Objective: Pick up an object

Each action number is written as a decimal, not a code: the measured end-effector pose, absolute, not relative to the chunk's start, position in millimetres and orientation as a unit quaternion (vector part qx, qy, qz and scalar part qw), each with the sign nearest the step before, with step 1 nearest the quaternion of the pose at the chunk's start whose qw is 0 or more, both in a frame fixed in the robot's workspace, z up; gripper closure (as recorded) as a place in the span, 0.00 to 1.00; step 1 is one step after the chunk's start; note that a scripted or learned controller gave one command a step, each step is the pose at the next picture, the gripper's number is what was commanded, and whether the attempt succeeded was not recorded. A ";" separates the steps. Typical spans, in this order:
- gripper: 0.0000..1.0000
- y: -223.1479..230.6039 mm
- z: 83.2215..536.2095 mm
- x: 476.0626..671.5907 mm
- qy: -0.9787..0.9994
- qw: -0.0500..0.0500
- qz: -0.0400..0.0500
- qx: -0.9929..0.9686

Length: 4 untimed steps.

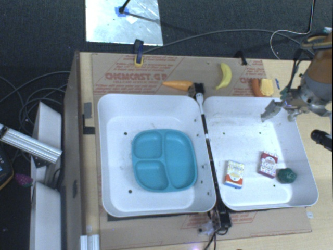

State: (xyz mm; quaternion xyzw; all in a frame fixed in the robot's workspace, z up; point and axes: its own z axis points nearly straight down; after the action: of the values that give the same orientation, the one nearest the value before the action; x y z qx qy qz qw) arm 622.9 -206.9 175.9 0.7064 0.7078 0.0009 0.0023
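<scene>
My gripper [280, 112] hangs over the far right part of the right bin [250, 124], open, with nothing between its fingers. Well in front of it, on the bin floor, lie a small white and orange box [234, 173], a red carton [268, 165] and a dark green lump [285, 175]. The red carton and the green lump almost touch. A blue divided plate [164, 159] sits in the middle of the left bin [117, 119].
Behind the bins on the cardboard lie a banana [225, 76], a carrot [178, 85] and a red and yellow piece [261, 87]. A black clamp [198, 90] sits where the bins meet. Cables cross the bench at the back.
</scene>
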 end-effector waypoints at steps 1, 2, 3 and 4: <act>0.00 -183.7 84.3 575.8 0.708 0.000 0.000 0.707; 0.00 -206.5 224.7 655.5 0.709 0.004 0.002 0.705; 0.00 -194.7 102.1 667.9 0.709 -0.001 0.000 0.705; 0.00 -173.6 182.3 612.3 0.708 0.002 0.001 0.706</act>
State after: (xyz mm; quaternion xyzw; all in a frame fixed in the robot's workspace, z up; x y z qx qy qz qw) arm 612.3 -173.6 182.3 0.7062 0.7080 0.0012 0.0024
